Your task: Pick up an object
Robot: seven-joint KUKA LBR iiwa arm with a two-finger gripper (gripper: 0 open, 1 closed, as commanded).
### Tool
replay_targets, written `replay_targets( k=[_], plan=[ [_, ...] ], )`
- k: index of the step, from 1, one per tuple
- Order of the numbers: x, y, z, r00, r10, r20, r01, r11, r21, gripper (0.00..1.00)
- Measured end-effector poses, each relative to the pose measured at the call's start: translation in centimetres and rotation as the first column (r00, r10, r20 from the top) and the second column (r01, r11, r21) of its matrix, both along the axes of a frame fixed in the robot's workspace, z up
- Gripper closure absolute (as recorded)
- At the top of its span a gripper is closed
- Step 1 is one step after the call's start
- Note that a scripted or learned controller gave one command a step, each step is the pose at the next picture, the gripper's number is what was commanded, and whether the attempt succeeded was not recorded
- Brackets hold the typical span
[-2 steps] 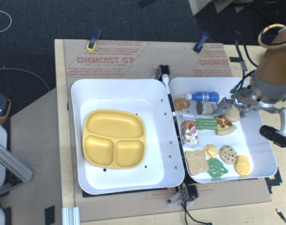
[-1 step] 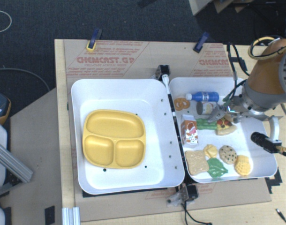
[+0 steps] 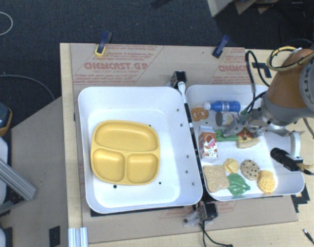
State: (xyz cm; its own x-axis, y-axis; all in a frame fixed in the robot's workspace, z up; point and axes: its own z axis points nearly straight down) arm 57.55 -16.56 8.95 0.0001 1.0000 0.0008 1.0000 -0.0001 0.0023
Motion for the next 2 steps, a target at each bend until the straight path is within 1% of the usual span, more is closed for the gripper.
replay_targets(
  k=[1,2],
  plan=[
    [0.3,-0.1,1.4,1.0,0.0,0.013,0.0,1.0,-0.005,1.0],
    [-0.3,0.1,7.4,1.0,0.001,0.005,-0.001,1.0,-0.004,1.0]
  ],
)
